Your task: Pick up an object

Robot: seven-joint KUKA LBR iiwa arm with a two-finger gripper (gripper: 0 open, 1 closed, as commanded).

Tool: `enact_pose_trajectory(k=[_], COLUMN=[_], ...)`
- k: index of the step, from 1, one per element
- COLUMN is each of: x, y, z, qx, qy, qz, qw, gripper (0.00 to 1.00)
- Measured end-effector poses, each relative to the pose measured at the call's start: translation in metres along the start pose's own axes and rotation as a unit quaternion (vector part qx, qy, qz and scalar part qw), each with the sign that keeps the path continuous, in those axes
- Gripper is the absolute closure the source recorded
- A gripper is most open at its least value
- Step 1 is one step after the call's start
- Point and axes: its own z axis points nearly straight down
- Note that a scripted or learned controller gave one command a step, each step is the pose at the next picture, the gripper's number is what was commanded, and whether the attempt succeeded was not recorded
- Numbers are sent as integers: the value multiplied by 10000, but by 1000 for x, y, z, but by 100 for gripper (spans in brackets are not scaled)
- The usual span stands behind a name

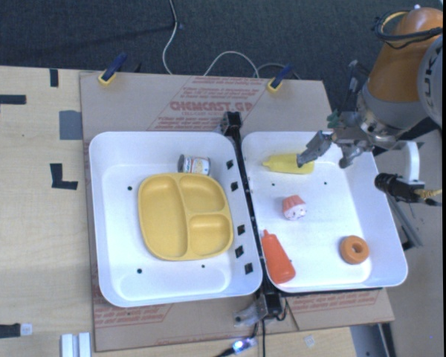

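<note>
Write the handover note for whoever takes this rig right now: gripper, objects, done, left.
Gripper: open, low over the right white bin, far corner, one finger at the yellow banana-shaped toy; nothing between its fingers.
Right bin also holds: pink-and-white cupcake-like toy, orange bottle, brown doughnut ring.
Left white bin: yellow divided plate, small tin can.
Done: approach only.
Left: grasp and lift an object; the banana toy is nearest.

Cardboard sheet (208, 106) under both bins; yellow clamp (111, 70) and blue clamp (279, 76) at its far corners
</note>
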Motion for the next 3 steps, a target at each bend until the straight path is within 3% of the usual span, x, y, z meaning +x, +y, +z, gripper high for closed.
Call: enact_pose_trajectory(k=[1,3], x=[0,-7], y=[2,2], z=[-8,104], qx=[-64,-35], qy=[-8,-6], qz=[-16,-14], qw=[10000,10000], gripper=[0,0])
